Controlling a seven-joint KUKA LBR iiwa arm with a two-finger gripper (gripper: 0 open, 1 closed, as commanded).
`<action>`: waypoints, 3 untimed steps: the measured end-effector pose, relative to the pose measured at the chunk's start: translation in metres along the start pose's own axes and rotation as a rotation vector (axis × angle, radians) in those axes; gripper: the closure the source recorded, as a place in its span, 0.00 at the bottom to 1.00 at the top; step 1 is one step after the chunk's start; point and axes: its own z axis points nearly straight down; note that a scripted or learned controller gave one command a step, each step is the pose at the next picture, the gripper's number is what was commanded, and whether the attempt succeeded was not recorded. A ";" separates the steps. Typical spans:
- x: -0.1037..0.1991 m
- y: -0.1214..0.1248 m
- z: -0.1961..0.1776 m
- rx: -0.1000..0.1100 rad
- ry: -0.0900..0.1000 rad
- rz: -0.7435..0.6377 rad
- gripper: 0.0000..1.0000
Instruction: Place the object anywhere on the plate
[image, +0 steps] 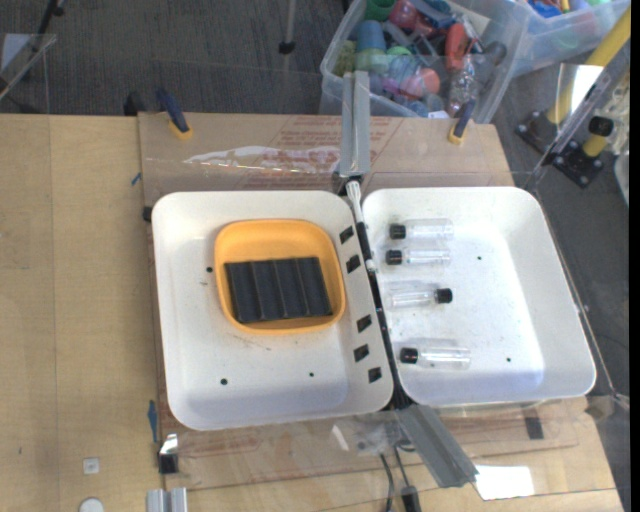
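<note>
High slanted view over both bins (180, 390)

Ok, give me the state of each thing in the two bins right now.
Yellow plate: left bin, upright, holding a black ridged tray.
Black ridged tray: lying flat on the plate.
Four clear vials: right bin, lying on their sides, black caps on, none on the plate.

The arm's colours, shapes, cables and markings cannot be told from this view. Fixed hardware on the surface (70, 300) is a grey metal rail (352, 120) between the bins; black clips (362, 324) line it; a grey bracket (440, 455) sits at the near edge.
</note>
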 end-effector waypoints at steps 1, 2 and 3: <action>-0.004 -0.001 0.000 -0.001 0.000 -0.315 1.00; -0.004 -0.001 0.000 -0.002 -0.001 -0.706 1.00; -0.002 0.000 0.000 -0.005 0.001 -1.022 1.00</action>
